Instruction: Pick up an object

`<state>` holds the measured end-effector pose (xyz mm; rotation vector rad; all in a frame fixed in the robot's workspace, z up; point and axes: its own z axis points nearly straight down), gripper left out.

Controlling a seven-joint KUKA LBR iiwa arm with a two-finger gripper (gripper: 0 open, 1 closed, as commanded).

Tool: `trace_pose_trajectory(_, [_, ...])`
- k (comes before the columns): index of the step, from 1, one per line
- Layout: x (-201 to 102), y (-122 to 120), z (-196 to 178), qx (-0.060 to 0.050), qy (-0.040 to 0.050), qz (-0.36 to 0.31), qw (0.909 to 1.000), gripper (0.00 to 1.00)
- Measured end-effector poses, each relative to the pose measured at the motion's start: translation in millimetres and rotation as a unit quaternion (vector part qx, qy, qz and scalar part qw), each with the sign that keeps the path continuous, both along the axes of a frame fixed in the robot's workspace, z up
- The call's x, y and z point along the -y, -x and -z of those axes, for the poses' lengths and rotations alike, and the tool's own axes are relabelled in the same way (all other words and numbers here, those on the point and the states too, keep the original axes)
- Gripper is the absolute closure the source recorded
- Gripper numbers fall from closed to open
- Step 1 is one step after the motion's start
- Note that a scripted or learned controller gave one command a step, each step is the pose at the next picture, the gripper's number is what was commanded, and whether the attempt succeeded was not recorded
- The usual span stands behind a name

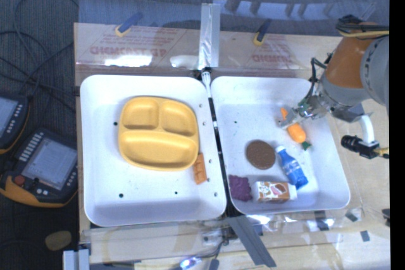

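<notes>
My gripper [306, 108] hangs low over the upper right part of the right bin [332, 196], with the grey arm and its orange band behind it. An orange carrot [296, 133] with a green tip lies just below the gripper, close to it; contact is not visible. A small orange bit [283, 114] sits to the gripper's left. Further down lie a brown round cookie [260, 154], a blue bottle [292, 169], a purple lump [239, 186] and a small carton [274, 191].
The left bin [101, 199] holds a yellow divided plate [158, 133] and a small orange piece [200, 169] by its right wall. A metal divider post [209, 35] stands behind the two bins. Cables and a pendant lie on the floor at left.
</notes>
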<state>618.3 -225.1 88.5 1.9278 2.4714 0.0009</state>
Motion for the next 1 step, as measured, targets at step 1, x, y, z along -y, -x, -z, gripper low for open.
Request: trace_pose_trajectory(1, [-73.2, -10.2, -102.5, -0.006, -0.0021, 0.057, 0.9984, 1.00])
